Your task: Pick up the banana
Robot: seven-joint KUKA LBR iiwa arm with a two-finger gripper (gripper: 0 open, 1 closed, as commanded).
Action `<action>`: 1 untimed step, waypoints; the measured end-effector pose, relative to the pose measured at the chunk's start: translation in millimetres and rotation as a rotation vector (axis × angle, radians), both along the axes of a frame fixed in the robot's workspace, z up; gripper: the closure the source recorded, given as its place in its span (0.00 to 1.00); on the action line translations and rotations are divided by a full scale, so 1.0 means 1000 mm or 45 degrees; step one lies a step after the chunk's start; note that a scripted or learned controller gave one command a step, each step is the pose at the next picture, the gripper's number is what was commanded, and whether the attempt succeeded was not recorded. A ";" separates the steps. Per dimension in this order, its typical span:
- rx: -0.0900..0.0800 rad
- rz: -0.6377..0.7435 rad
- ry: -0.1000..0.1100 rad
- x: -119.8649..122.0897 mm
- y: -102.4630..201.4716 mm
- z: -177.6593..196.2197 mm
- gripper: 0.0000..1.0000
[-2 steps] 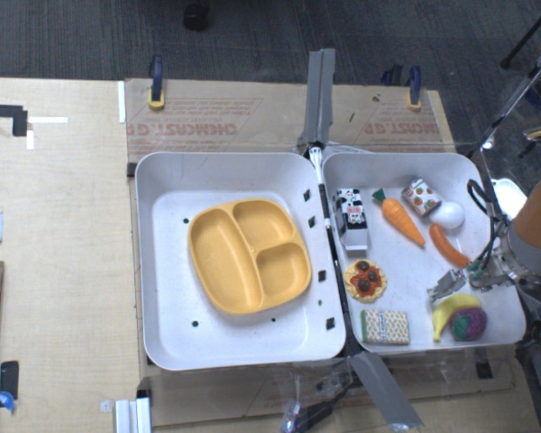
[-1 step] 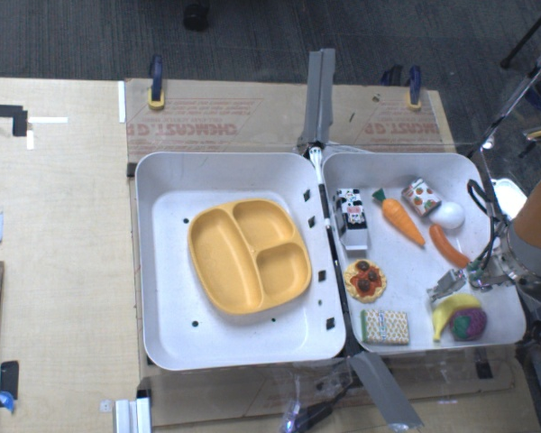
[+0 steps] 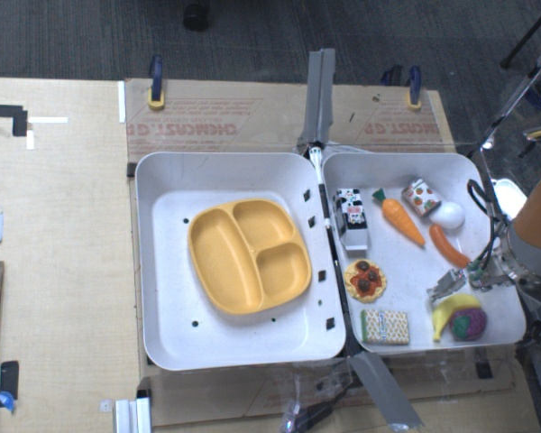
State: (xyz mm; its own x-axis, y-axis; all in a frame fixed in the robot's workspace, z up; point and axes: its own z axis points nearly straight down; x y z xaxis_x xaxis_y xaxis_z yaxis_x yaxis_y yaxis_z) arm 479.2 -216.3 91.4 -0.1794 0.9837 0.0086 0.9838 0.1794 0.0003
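Note:
The banana (image 3: 443, 315) is small and yellow. It lies near the front right corner of the right bin (image 3: 406, 166), curled against a purple and green toy fruit (image 3: 469, 324). My gripper (image 3: 453, 283) hangs just above and behind the banana, with its metal tip a short way from the banana's upper end. Nothing is visibly held in it. The arm (image 3: 528, 242) comes in over the bin's right wall.
Also in the right bin are a carrot (image 3: 402, 220), an orange stick (image 3: 449, 244), a white egg (image 3: 448, 215), a red-and-white packet (image 3: 421, 197), a cow-print carton (image 3: 350, 211), a small pizza (image 3: 366, 280) and a cracker (image 3: 384, 326). The left bin (image 3: 162, 269) holds a yellow divided plate (image 3: 250, 255).

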 end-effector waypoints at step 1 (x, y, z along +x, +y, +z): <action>0.000 0.000 0.000 0.000 0.000 0.000 0.00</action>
